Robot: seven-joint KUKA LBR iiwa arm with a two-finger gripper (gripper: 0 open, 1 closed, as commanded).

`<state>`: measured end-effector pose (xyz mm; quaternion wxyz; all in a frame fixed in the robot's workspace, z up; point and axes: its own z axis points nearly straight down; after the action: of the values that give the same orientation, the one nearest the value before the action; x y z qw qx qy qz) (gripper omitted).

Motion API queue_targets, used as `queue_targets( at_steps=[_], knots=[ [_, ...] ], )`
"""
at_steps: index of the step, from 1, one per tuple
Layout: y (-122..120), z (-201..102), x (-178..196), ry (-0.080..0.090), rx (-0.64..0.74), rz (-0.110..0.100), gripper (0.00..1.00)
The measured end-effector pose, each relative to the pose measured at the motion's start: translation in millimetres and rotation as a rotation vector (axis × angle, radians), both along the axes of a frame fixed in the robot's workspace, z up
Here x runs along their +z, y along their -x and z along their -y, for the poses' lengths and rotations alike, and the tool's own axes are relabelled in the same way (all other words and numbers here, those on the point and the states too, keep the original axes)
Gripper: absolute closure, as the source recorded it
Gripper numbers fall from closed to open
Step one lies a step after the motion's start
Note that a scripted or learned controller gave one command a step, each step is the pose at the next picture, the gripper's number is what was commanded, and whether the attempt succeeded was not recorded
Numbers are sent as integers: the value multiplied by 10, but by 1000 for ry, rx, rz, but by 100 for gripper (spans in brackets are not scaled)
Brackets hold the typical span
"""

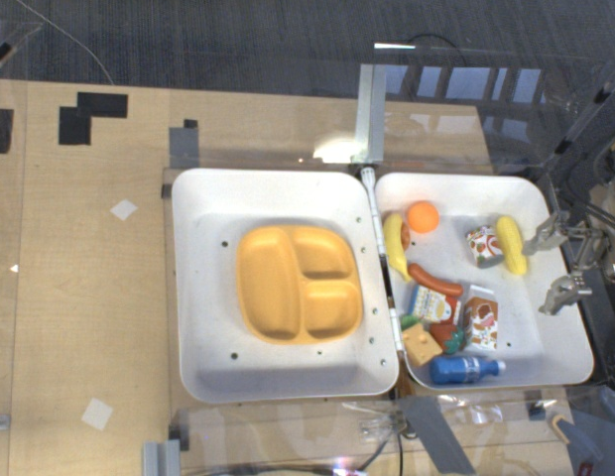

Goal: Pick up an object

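The right bin (pixel 555 350) holds several toy items. Among them are a yellow banana (pixel 511 244) beside a small carton (pixel 482 246), an orange ball (pixel 422 216) and a second banana (pixel 392 246) along the left wall. There are also a red sausage (pixel 434 281), a red box (pixel 481 323), a cheese wedge (pixel 419 345) and a blue bottle (pixel 464 369). My gripper (pixel 552 266) hangs at the bin's right side, just right of the banana. Its two metal fingers (pixel 544 235) are spread apart, open, with nothing between them.
The left bin (pixel 203 365) holds a yellow divided tray (pixel 298 284). A metal divider (pixel 382 266) separates the bins. Black markers and tape squares lie on the wooden bench (pixel 79 266) to the left. Cables and brackets run along the right edge.
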<state>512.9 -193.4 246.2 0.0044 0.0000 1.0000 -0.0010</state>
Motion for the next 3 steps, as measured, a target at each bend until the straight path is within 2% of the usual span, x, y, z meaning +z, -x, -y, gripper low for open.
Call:
queue_targets(
  at_steps=[1,2,3],
  knots=[
    [-549,109,-822,-4,-329,-4,0],
    [-791,116,-514,-3,-377,3,0],
    [-1239,118,-1558,-3,-395,9,0]
  ],
)
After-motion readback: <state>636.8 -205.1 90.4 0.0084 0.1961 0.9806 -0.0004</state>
